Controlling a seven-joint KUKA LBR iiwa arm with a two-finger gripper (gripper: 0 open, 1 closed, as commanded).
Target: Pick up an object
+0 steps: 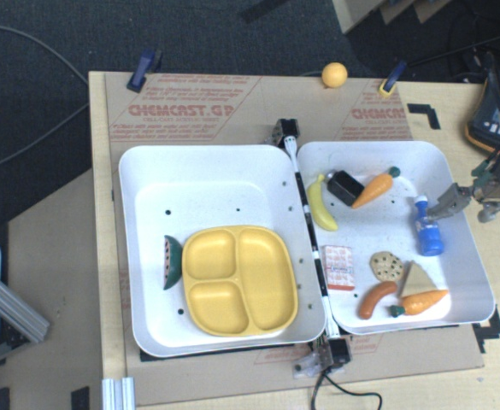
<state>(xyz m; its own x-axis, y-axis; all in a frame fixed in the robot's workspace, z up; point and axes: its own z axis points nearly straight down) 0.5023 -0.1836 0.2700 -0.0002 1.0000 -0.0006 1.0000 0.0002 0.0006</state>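
Two shallow white bins sit side by side on a tan cardboard-covered worktop [232, 114].

The left bin [147, 178] holds a yellow plastic divided plate with three compartments [239, 278]. A small watermelon-slice toy [173, 261] lies touching the plate's left edge.

The right bin [467, 263] holds the loose objects:
- a yellow toy banana [320, 205] near the bin's left wall
- a small black block [344, 186] just right of the banana
- an orange toy carrot with a green top [375, 188] lying against the block
- a blue and white bottle-shaped toy [427, 229] toward the right wall
- a flat red-and-white printed packet [338, 266] by the left wall
- a round chocolate-chip cookie toy [387, 266] near the middle
- a reddish-brown sausage toy [376, 299] below the cookie
- a tan wedge-shaped piece [411, 282] touching a second orange carrot [420, 302] at the front

The pincer [455, 200] reaches in over the right bin's right rim, just above and to the right of the blue bottle toy. It is too small and blurred to tell how far apart its fingers stand, and nothing can be made out between them.

A small orange ball [335, 75] rests at the worktop's far edge, with a blue clamp [143, 71] at the far left corner.
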